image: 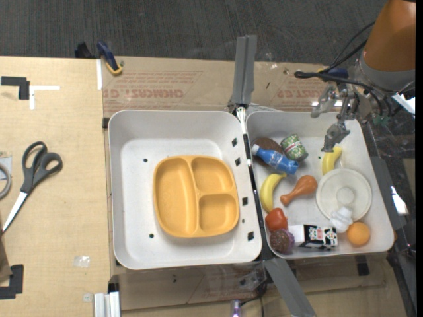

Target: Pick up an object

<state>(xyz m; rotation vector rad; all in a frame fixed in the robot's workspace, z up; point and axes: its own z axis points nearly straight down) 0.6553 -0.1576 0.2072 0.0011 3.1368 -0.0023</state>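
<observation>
Tool hangs over the right bin's far corner, just above a small banana (jaw state: cannot tell), and a descent risks pinching the plate rim or bin wall since everything sits crowded.

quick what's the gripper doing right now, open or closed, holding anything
Gripper: cannot be told; it sits over the small banana in the right bin.

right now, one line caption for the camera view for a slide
Arm's tool hangs above a small banana in the toy-filled right bin; a yellow divided plate sits in the left bin.
</observation>
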